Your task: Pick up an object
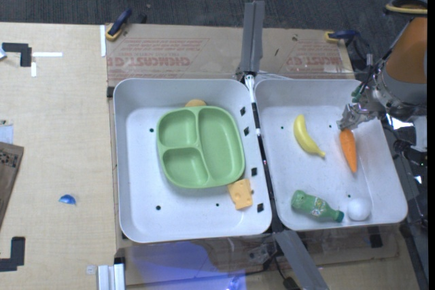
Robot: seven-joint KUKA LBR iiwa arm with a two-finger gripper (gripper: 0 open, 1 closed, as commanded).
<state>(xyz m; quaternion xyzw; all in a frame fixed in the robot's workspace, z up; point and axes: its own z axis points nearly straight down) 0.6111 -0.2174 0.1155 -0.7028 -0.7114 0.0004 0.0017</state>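
Gripper (352, 116) at the upper right of the right bin (380, 214), fingertips low over the bin floor and just above the top end of the carrot (349, 150); whether the fingers are parted or closed cannot be told at this resolution, and nothing is seen between them. Grey arm with orange band (411, 54) entering from the right edge.

Nearest the camera, along the front wall of the right bin: a green bottle (315, 206) lying on its side, and a white ball (359, 209) just beside its cap end. Further back: the carrot, lying lengthwise with its tip toward the front, and a banana (308, 136) to its left, apart from it.

Left bin (129, 166): a yellow sponge-like block (240, 194) near the front, touching the rim of a green divided plate (200, 145) that occupies the centre; a small yellow-orange item (196, 104) partly hidden behind the plate's far rim. Beyond both bins, a cardboard sheet (170, 51) held by a clamp (119, 22).

Progress, as judged: approach stage. The carrot appears the likeliest target, yet it rests on the bin floor; every object lies unlifted. Closing on an object and raising it remain to be done
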